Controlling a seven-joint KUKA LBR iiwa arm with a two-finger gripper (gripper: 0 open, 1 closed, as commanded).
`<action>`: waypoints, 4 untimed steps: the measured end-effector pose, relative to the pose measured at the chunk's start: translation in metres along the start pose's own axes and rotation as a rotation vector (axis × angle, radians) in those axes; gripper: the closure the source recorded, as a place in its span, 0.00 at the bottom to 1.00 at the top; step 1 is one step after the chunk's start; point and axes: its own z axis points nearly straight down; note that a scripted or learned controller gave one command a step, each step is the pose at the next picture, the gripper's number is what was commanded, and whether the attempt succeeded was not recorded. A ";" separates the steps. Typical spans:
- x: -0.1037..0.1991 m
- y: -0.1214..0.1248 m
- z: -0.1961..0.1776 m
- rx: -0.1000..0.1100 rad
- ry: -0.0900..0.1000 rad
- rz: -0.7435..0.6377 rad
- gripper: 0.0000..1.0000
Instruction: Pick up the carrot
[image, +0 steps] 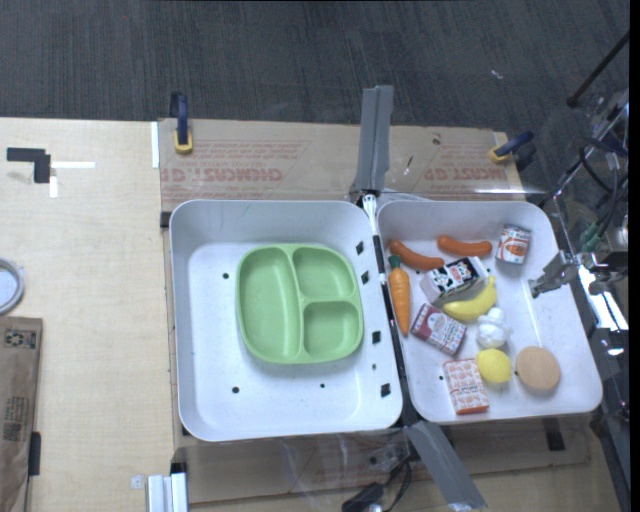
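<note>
The carrot (399, 296) is orange with a small green top. It lies lengthwise along the left wall of the right bin (570, 345), just below a red sausage (415, 256). My gripper (553, 277) shows as a grey metal piece over the right side of the same bin. It is well to the right of the carrot and apart from every object.
The right bin also holds a second sausage (465, 244), a small can (513, 244), a banana (472, 302), a lemon (493, 365), a brown bun (538, 369), a garlic bulb (491, 324) and small red boxes (466, 386). A green divided plate (299, 302) sits in the left bin (200, 380).
</note>
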 end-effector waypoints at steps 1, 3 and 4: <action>0.031 0.030 0.154 0.000 0.001 -0.158 0.00; 0.054 0.034 0.165 -0.008 0.002 0.225 1.00; 0.032 -0.026 0.116 0.002 0.000 0.615 1.00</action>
